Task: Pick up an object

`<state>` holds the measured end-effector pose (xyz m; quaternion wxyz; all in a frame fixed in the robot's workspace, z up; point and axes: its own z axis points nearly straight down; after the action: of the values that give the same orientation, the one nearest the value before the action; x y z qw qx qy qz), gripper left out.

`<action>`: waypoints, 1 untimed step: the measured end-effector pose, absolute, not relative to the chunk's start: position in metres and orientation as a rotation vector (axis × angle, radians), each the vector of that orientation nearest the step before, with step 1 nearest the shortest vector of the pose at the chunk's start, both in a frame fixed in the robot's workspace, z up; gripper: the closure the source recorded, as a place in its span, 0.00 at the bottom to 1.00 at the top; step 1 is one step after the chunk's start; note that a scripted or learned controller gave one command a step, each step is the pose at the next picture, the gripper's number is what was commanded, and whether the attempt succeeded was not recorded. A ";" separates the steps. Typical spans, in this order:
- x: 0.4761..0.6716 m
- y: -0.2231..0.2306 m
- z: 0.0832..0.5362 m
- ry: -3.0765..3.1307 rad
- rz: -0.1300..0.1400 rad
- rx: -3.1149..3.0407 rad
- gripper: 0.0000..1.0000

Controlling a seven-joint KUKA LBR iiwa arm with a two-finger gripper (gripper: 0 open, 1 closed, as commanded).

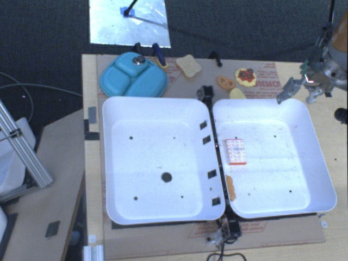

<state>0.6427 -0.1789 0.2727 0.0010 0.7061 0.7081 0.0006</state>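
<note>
A small white box with red print [236,150] lies flat in the left half of the right bin [321,173]. An orange-brown piece [230,187] rests against that bin's left wall, nearer the front. A dark round disc [166,177] sits on the floor of the left bin [117,145]. My gripper [300,93] hangs over the right bin's back right corner, far from the box. Its two fingers are spread apart and open, and nothing is between them.
Behind the bins on the bench lie a blue divided tray [133,76], a toy toast slice [188,65] and a few small toy food pieces [246,76]. A black divider with clips [212,145] runs between the bins. An aluminium frame [19,145] stands at the left.
</note>
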 end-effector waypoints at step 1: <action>0.670 -0.088 0.218 2.226 0.004 2.213 0.00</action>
<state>0.6696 -0.0882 0.2178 0.0014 0.7051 0.7091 0.0012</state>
